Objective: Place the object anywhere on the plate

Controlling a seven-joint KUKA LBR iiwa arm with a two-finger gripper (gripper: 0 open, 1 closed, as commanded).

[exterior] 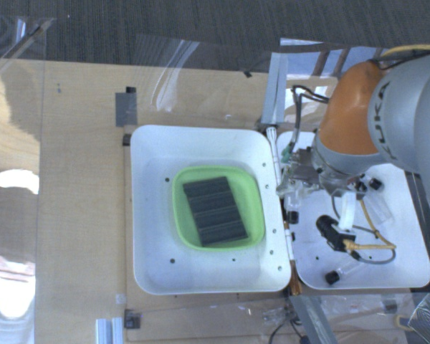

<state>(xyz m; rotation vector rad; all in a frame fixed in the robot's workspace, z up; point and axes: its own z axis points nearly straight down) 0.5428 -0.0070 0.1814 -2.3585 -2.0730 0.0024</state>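
Observation:
A dark grey ridged block (215, 211) lies flat on the green plate (183, 224), slightly turned, covering most of its middle. The plate sits in the middle of the left white bin (150, 264). My gripper (292, 186) hangs under the orange-banded wrist at the left edge of the right bin (408, 264), just right of the wall between the two bins. It is apart from the block and the plate, with nothing seen in it.
A small black piece (332, 278) lies near the front edge of the right bin. The arm's grey body covers the back of that bin. A metal upright (274, 92) stands behind the bins' shared wall.

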